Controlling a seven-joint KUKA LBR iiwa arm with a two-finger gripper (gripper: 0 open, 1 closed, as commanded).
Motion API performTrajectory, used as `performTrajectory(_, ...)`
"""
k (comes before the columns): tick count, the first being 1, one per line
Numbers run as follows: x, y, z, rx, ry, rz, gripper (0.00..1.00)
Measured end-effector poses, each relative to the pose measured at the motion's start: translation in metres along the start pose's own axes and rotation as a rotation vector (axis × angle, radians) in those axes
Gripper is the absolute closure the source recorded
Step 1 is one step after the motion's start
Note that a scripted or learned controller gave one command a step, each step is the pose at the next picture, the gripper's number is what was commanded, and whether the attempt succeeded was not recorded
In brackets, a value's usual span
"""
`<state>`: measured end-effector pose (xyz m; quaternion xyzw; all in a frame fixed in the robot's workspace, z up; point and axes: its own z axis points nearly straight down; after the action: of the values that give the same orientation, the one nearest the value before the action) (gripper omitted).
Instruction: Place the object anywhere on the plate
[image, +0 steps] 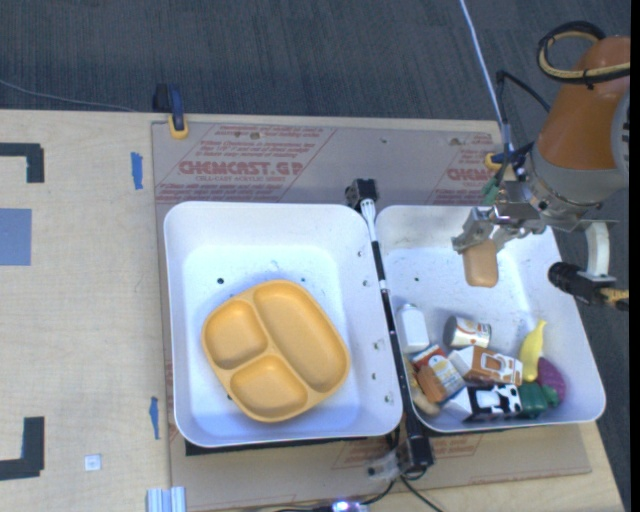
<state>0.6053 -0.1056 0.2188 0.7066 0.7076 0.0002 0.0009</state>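
A yellow plate (275, 350) with three compartments lies in the left white bin (190, 250). My gripper (484, 240) hangs over the far part of the right bin (420, 235), well to the right of the plate. A small tan block (482, 267), shaped like a slice of bread, hangs between its fingers, lifted off the bin floor. The gripper is shut on it.
Several toy groceries are heaped in the near part of the right bin: a white bottle (411, 325), a small can (468, 332), a banana (533, 345), a purple item (551, 381) and an orange box (496, 368). The bins' shared wall (380, 290) stands between gripper and plate.
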Motion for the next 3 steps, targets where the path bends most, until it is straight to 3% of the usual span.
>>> performTrajectory(1, 0.007, -0.040, -0.140, -0.001, 0.000, 0.000, 1.00)
performTrajectory(2, 0.006, -0.063, -0.170, -0.002, -0.001, 0.001, 1.00)
performTrajectory(3, 0.025, -0.087, -0.233, -0.002, 0.000, 0.000, 1.00)
